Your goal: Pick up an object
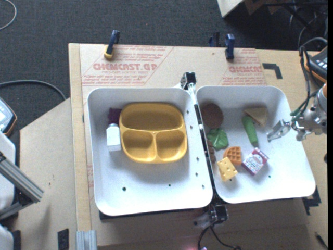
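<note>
Right bin [291, 189] bare along its right wall, end effector [276, 133] there, fingers' state unclear, pink carton [254, 162] nearby

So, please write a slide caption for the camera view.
Pincer hovers over right bin of toy food; yellow divided plate in left bin.

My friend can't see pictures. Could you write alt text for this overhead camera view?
A robot gripper reaches from the right over the right bin, which holds toy foods including a green pickle, waffle and cheese wedge. The left bin holds a yellow divided tray.
</note>
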Robot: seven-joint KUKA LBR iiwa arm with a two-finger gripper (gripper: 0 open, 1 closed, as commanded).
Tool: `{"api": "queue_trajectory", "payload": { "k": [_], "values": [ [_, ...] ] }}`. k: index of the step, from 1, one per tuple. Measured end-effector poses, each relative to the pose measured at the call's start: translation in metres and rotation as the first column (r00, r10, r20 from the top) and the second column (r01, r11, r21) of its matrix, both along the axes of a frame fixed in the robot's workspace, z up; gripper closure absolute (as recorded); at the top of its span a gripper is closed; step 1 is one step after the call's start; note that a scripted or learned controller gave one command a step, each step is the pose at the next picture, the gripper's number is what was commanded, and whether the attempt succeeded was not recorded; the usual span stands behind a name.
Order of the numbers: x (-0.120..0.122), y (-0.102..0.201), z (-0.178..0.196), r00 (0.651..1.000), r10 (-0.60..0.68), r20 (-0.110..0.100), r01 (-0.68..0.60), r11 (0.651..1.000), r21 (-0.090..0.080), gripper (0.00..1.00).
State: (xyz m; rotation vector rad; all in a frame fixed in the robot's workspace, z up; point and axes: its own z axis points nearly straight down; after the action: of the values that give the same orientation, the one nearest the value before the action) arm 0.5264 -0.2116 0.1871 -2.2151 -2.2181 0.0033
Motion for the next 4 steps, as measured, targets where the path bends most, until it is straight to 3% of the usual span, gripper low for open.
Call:
{"api": "queue_trajectory", "payload": {
  "k": [2,3,4],
  "values": [
    [0.000,-0.006,-0.100,1.000,0.000,0.007,0.000,1.000,0.006,0.00],
    [0.002,-0.007,-0.086,1.000,0.001,0.016,-0.001,1.000,0.001,1.00],
    [0.001,-0.009,-0.043,1.000,-0.001,0.011,0.001,1.000,-0.007,1.00]
  ]
}}
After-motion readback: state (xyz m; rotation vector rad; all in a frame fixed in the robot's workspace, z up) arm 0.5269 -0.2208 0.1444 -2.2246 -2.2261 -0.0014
